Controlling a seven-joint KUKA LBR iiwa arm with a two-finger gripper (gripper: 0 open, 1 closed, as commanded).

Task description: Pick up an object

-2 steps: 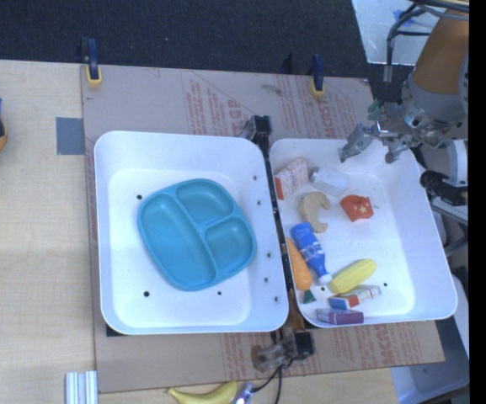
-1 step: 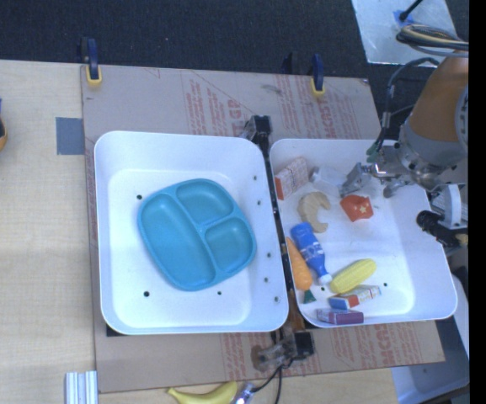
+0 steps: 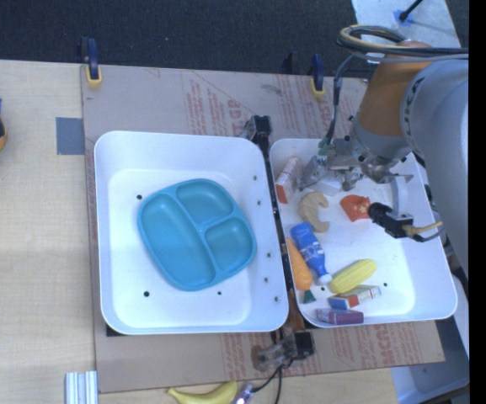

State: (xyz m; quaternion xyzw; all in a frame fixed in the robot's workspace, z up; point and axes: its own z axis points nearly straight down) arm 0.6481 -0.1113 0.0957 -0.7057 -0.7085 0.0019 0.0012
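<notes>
Toward one o'clock in the right bin (image 3: pixel 432 305), the gripper (image 3: pixel 331 165) hovered, grip unreadable; the beige piece (image 3: pixel 314 209) at six o'clock looked light, rigid, graspable across its middle

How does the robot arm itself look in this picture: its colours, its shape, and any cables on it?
The arm is thick and rounded, with a pale grey shell and an orange band above the wrist. A dark cable loops over its top. Below the band sits a grey metal wrist block carrying the gripper. A black part with a thin cable sticks out from its side.
</notes>
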